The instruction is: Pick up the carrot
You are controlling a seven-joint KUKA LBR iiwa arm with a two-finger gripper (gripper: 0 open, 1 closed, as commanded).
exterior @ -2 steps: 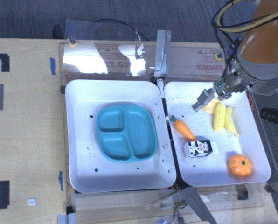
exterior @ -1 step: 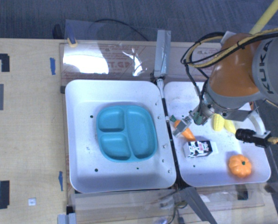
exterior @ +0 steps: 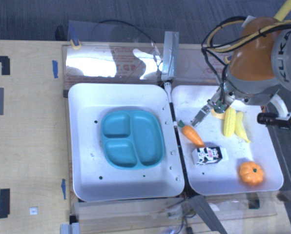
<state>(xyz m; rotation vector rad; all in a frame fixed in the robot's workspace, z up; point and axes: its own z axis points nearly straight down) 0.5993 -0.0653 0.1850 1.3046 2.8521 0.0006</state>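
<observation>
Carrot (exterior: 193,135) lies in the right bin (exterior: 275,179), hard against that bin's left wall, its green stub pointing to the far left and its orange tip toward the near right. My gripper (exterior: 200,116) hangs just beyond it, on the far right side of the stub, near it but not touching as far as I can see; my two thin fingers (exterior: 202,114) slant down toward the near left with nothing between them, and whether a gap separates them I cannot tell from this slant. Just on the near side of the carrot sits a small black-and-white box (exterior: 208,155) with a cow-like pattern; any writing on it is too small to read. To the right of my gripper lies a yellow corn cob (exterior: 229,121), with a second yellow piece (exterior: 241,127) beside it, possibly a banana. An orange pumpkin (exterior: 251,173) rests in the near right part of the same bin. The left bin (exterior: 82,145) carries a blue divided plate (exterior: 133,138) with three compartments. On my grey housing at the far right I can read part of the lettering, "KU" (exterior: 284,50), the rest cut off by the edge. Black and yellow cables (exterior: 218,38) loop over my orange band (exterior: 253,45).
</observation>
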